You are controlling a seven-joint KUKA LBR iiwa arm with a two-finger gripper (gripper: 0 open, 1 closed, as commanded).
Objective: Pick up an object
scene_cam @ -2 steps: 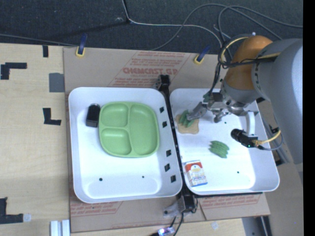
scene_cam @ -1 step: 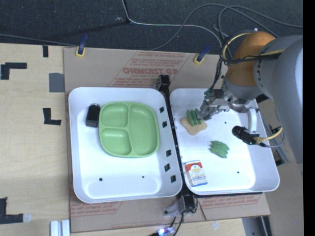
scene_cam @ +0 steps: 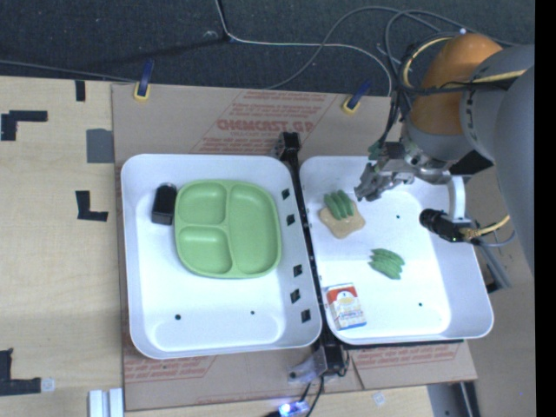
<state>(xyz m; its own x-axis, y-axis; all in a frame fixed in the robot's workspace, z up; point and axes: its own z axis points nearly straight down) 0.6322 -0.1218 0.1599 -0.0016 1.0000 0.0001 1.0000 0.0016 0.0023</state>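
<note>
While the grey arm (scene_cam: 486,102) with its orange band reaches in from the right, its gripper (scene_cam: 372,185) hangs over the upper left part of the right bin (scene_cam: 452,307), just beside a tan block with a green ridged top (scene_cam: 341,215) and apparently not touching it; nothing can be seen between the fingers, and whether they are spread or closed cannot be told from this angle. The bench itself is covered by a brown cardboard sheet (scene_cam: 252,120) on which the two white bins sit side by side, touching along a dark middle seam. The left bin (scene_cam: 148,311) holds a light green divided plate (scene_cam: 228,229), lying flat near its centre, with a small black object (scene_cam: 163,204) just beside the plate's left edge. In the right bin, below and to the right of the tan block, lies a small green pod-like piece (scene_cam: 387,262), well apart from a little red and white packet (scene_cam: 345,307) resting near the bin's lower left corner.
</note>
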